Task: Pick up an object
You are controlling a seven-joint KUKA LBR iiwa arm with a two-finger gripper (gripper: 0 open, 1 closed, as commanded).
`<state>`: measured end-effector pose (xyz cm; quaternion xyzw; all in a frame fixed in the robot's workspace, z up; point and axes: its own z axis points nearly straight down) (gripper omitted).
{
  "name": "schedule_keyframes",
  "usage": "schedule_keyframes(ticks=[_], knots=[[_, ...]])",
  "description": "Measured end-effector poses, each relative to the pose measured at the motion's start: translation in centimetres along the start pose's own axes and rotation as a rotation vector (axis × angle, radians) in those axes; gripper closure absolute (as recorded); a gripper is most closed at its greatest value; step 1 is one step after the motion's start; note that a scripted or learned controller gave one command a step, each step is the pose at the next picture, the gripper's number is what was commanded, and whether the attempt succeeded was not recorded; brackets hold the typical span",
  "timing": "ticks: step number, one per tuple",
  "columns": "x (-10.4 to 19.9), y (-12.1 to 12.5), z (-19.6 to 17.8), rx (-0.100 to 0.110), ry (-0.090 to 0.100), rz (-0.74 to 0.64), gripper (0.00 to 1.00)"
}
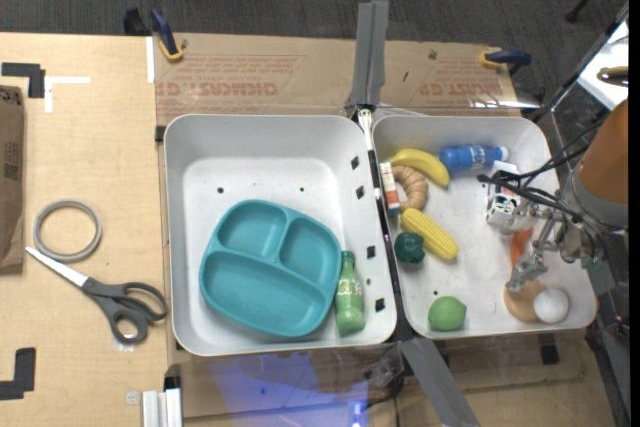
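End effector point(530, 267) is low in the right bin point(470, 320), at its right side, directly over a cluster: orange carrot-like piece point(517, 245), tan disc point(522, 302), white ball point(551, 305). Can't tell if it's apart or together; metal and cable clutter hides the tips. Nothing visibly held.

Likely target is one of that cluster, all touching or just beside each other.

Risks as I read them:
- White ball is round and sits against the bin wall, so it probably rolls off or gets pushed, not grasped.
- Tan disc lies flat, so little for the tips to bite.
- Tight cluster: may nudge a neighbour or pinch two.
- Wall is near, so collision on descent is possible.

Banana point(420, 165), blue bottle point(470, 156), corn cob point(430, 233) and green ball point(447, 314) sit well apart, easier picks. Left bin point(250, 145) has teal divided plate point(270, 265) and green bottle point(349, 293).
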<state>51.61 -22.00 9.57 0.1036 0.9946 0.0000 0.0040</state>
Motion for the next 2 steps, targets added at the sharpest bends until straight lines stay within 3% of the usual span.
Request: schedule_keyframes(ticks=[1, 2], knots=[[0.47, -0.05, -0.06, 0.001, -0.004, 0.006, 0.00], [0.36, 0.05, -1.03, 0.000, -0.005, 0.004, 1.00]])
